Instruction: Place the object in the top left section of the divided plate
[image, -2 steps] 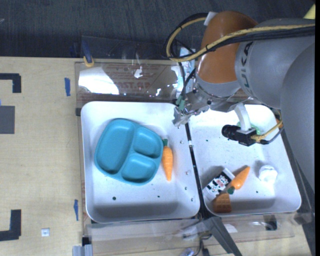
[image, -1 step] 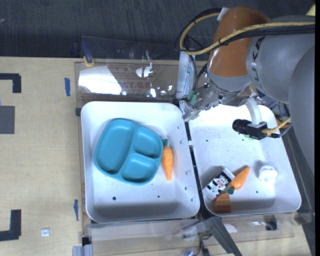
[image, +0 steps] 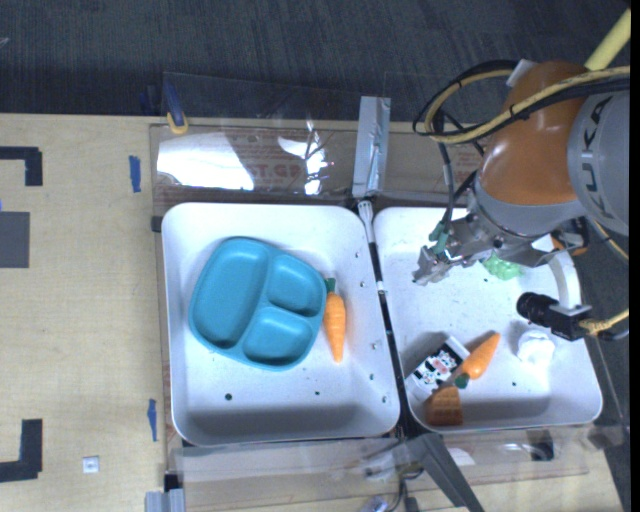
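The divided plate (image: 256, 315) is plain light blue, lying in a white bin (image: 200, 400) speckled with small dark dots. Beside it a carrot (image: 335, 325) is orange with a green top. Below the metallic grey gripper (image: 432, 262), a second carrot (image: 478, 358) is orange with a green tip, next to a black-and-white patterned piece (image: 435, 368) and a brown-orange wedge (image: 445, 405). A pale green item (image: 502, 267) sits just right of the gripper. The bench (image: 75, 330) is light tan wood with black and blue marks.

Partial letters on arm (image: 600, 150); no text legible.
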